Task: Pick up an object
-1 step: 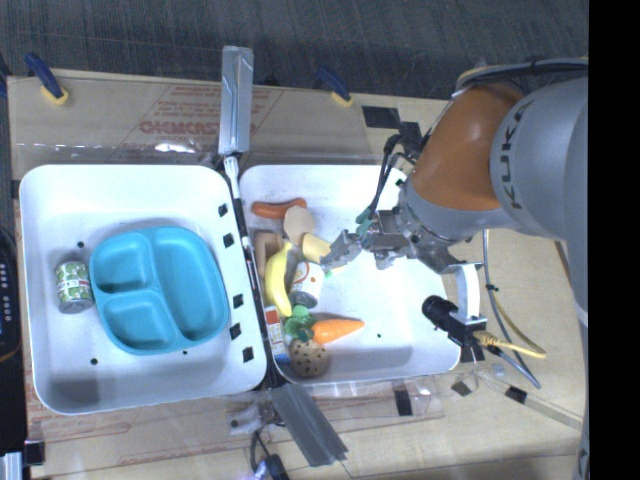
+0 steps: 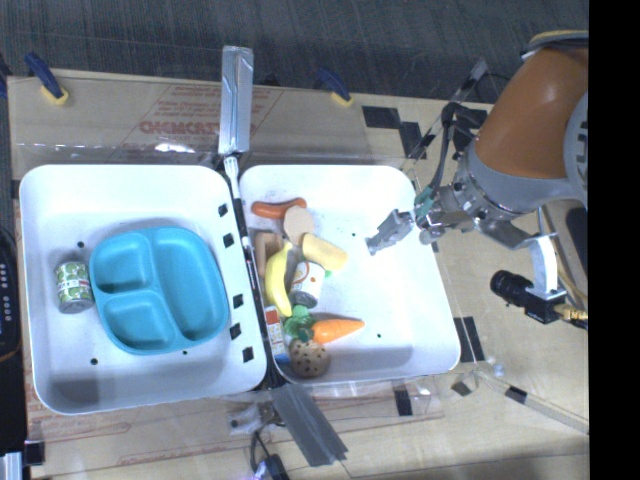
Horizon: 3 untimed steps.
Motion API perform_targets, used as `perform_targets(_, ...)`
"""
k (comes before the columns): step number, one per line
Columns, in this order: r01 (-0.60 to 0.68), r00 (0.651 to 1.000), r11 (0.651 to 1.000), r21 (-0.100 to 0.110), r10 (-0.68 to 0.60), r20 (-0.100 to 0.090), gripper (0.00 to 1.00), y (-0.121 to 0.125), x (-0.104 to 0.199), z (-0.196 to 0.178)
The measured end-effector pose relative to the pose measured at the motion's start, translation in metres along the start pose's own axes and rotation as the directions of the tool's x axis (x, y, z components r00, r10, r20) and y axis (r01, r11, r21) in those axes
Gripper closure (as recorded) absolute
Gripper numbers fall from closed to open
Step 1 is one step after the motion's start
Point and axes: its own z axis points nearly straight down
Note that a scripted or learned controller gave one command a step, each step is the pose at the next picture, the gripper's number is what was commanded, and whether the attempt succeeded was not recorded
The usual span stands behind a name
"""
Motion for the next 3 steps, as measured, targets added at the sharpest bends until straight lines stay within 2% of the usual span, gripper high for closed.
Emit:
perform_targets(1, -0.054, 0.999, 0.998, 0.008, 0.054, -0.003, 0.0, -0.015, 0.014, 0.057)
perform_targets(2, 0.05, 0.999, 0.999, 0.01, -0.05, -0.005, 0.0, -0.037, 0.042, 0.139)
perform_targets(3, -0.042, 0.999, 0.999, 0.007, 0.042, -0.003, 0.0, -0.005, 0.052, 0.165)
